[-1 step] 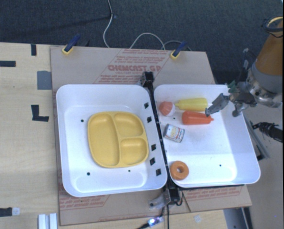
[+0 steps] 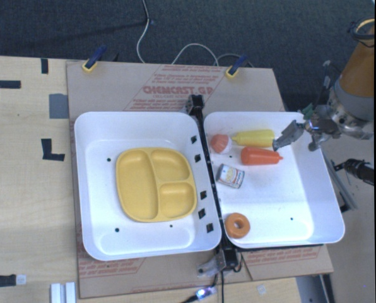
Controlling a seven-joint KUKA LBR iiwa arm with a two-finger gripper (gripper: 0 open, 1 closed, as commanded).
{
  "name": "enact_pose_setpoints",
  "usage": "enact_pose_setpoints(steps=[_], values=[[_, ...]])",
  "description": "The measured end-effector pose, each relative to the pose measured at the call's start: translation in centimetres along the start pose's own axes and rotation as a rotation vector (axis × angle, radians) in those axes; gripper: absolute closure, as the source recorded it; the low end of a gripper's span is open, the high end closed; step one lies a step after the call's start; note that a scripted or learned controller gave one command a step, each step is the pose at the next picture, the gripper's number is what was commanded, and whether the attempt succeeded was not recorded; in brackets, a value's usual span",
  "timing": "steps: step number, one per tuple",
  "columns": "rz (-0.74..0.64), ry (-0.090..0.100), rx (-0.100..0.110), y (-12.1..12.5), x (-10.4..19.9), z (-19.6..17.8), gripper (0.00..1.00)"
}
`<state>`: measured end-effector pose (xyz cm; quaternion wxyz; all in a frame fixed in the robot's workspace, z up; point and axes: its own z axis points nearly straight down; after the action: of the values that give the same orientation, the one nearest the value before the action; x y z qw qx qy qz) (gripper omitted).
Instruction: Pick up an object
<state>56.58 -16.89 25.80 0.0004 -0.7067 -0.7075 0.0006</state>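
Orange target: carrot-like toy (image 2: pixel 261 157), lying flat in right bin (image 2: pixel 314 188), upper middle, long axis left-right.
Neighbours: yellow corn toy (image 2: pixel 253 137) just beside it on far side, approx. parallel; pink ball (image 2: pixel 219 143) near its left end; small can (image 2: pixel 231 176) near, below-left; orange ring (image 2: pixel 238 225) well apart, at near-left corner.
Gripper (image 2: pixel 287 136): low over right bin, just beside right ends of carrot and corn.
Jaws: state cannot be told; tip too dark and small to resolve. Nothing seen clamped.
Step in hand (est.): approach, grasp not yet made.
Technique: centre over carrot mid-length; close across short axis; descend straight; avoid wedging a jaw into narrow gap w/ corn.
Risk: tapered smooth body likely to roll or squirt out if pinched near tip.
Edges: divider (image 2: pixel 204 163) between bins well left of target; right bin wall behind gripper.
Open room: bare floor of right bin below carrot, centre to right; suited for lift-out path.
Left bin (image 2: pixel 93 169): holds yellow tray (image 2: pixel 156 184); not needed.
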Motion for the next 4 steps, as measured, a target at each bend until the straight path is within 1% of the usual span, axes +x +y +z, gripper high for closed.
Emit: enact_pose_setpoints(steps=[1,2,3,4], values=[[0.001,0.001,0.007,-0.4,-0.2,6.4,0.0],[0.0,0.001,0.005,-0.3,0.9,11.7,0.0],[0.002,-0.003,0.0,-0.3,0.8,16.9,0.0],[-0.001,0.0,0.002,-0.3,1.0,15.8,1.0]])
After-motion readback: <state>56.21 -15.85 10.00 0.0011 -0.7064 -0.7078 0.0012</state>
